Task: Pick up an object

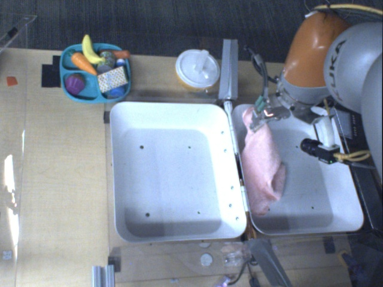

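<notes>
A pink cloth (262,163) lies stretched along the left side of the right bin (323,202), wide at its near end and narrowing toward the far end. My gripper (260,116) sits at that narrow far end, shut on the cloth's top. The cloth hangs down from it and casts a shadow to its right. A small pink fold sticks out to the left of the gripper.
The left bin (173,172) stands beside the right one, a ridge between them. Behind the bins on the bench are a blue tray of toy food (96,72), a white lidded cup (197,69) and a grey post (228,70).
</notes>
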Controlling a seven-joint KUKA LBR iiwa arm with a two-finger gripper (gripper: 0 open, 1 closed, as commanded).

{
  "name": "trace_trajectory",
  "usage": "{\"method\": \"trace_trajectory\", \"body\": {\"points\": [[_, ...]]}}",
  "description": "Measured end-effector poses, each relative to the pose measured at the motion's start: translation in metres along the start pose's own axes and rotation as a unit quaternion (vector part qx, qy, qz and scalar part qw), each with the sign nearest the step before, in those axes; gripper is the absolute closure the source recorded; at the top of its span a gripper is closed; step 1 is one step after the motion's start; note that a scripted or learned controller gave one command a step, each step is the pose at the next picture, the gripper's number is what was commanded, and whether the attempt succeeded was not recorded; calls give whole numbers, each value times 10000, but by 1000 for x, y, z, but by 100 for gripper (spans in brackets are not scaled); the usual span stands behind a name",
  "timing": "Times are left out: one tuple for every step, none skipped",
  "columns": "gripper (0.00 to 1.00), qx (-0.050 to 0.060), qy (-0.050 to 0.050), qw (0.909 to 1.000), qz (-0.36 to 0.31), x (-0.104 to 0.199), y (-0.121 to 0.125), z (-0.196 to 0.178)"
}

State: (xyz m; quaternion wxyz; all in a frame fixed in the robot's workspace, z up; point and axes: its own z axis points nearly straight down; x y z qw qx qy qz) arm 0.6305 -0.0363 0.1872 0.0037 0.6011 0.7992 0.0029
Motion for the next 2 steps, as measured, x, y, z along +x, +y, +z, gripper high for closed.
{"method": "trace_trajectory", "body": {"points": [[100, 9, -3, 9947, 1026, 14, 8, -34], [100, 26, 3, 9988, 480, 1, 5, 2]]}}
